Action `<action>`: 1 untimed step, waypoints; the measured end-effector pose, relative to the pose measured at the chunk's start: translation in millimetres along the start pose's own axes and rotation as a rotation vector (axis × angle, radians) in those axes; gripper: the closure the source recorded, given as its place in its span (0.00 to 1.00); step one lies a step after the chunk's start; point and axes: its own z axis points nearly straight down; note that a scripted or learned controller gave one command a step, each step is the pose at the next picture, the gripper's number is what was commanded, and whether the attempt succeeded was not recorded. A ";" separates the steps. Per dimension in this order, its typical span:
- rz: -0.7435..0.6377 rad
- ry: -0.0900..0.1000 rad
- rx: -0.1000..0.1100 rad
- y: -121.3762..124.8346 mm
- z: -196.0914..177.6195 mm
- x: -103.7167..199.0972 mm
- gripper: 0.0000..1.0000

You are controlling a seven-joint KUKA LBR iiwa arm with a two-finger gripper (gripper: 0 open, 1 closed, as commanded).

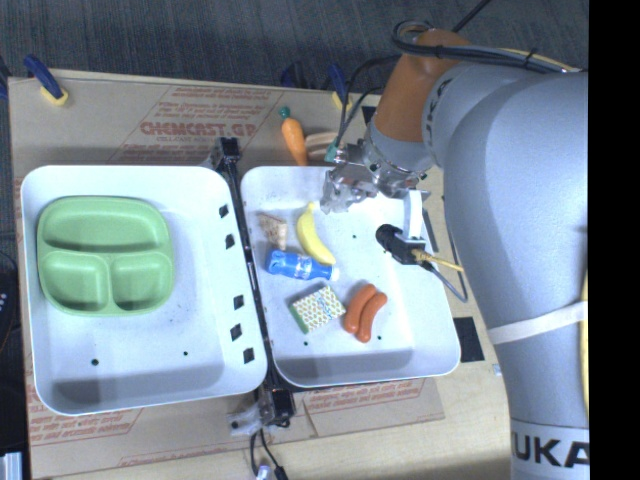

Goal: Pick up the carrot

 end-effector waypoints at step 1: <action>0.413 0.000 -0.006 -27.4 -137.9 -23.8 1.00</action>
